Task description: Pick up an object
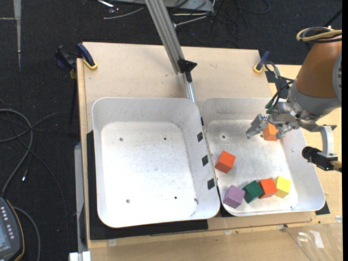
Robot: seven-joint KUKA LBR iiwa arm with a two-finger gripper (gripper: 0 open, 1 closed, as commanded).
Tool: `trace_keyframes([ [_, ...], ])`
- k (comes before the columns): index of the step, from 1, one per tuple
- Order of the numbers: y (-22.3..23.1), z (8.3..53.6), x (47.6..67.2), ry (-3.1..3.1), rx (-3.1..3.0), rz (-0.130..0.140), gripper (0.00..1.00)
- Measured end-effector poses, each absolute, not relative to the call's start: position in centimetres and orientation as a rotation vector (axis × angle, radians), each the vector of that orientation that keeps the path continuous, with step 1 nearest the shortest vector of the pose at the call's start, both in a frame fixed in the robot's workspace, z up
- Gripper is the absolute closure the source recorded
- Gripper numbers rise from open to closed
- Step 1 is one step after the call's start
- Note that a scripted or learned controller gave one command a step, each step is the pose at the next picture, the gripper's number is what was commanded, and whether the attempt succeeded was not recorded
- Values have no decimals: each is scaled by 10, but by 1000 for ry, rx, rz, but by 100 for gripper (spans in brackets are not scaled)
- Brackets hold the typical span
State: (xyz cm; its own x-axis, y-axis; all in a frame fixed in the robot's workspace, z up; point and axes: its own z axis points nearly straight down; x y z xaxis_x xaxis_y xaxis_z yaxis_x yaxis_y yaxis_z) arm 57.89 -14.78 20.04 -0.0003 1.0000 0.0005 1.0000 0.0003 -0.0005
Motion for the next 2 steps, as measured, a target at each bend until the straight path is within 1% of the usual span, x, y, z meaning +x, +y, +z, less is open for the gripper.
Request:
trace_keyframes([
  [1, -204, 119, 609, -2217, -2225, 4, 0],
  [2, -220, 96, 678, -2222, -2215, -4, 0],
])
